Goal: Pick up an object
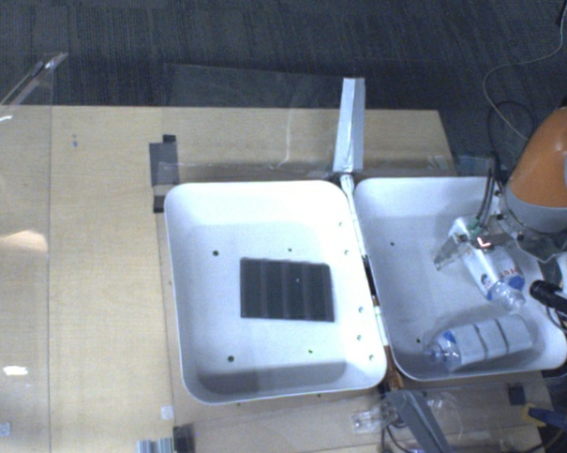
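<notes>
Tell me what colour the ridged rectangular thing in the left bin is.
Dark grey to black, with lengthwise ridges: the ridged pad, seen plainly in the camera view.

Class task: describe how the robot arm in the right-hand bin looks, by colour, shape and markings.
A rounded orange band sits above a grey wrist section. Below it, a pale metal claw carries a small red light. Dark cables trail beside it.
</notes>
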`<state>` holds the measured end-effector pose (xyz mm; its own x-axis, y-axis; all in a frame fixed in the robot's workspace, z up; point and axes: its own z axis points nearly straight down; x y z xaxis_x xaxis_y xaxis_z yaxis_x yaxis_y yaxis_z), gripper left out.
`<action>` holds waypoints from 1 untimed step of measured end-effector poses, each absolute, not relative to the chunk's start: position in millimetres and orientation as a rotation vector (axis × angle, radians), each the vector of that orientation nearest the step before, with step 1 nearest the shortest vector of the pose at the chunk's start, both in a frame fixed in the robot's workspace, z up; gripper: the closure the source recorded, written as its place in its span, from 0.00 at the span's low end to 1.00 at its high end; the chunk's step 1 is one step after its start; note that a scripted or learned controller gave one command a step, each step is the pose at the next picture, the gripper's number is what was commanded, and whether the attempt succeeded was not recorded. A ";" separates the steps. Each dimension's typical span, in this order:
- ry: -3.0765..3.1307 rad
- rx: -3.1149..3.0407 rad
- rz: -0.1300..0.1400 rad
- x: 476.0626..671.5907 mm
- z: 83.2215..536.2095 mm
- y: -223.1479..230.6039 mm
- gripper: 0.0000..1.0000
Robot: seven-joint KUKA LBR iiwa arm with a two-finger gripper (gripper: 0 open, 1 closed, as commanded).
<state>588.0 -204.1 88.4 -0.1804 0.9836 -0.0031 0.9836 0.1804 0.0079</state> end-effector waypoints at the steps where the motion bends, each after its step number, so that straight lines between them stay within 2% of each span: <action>1: 2.443 1.966 0.006 656.7 86.9 -203.6 0.00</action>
